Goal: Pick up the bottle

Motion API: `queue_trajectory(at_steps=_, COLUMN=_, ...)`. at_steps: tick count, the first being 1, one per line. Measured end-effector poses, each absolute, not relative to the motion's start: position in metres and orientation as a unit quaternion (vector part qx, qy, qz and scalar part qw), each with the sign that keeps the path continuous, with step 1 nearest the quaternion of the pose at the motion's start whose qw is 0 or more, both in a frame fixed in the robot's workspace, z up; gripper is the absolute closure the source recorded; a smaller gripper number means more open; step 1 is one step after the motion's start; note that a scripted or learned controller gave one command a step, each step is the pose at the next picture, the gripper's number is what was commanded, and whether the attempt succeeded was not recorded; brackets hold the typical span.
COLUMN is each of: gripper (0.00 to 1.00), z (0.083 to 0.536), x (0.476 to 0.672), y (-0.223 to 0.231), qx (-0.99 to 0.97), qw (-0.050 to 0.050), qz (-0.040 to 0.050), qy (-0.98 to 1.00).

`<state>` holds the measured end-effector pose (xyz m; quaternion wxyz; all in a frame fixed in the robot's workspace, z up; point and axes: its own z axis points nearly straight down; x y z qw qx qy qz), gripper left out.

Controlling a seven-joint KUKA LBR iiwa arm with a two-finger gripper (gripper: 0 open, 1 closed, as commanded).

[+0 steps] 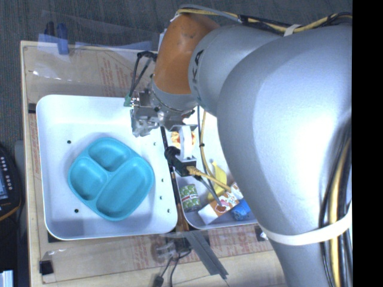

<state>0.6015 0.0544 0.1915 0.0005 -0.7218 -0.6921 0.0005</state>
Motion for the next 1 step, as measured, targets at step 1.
queue_trajectory(at_steps=1, gripper=1.00, z=0.1817, x=0.6553, y=0.1110, qx=-0.722, qw=0.001, qz=0.0019, qy=-0.691)
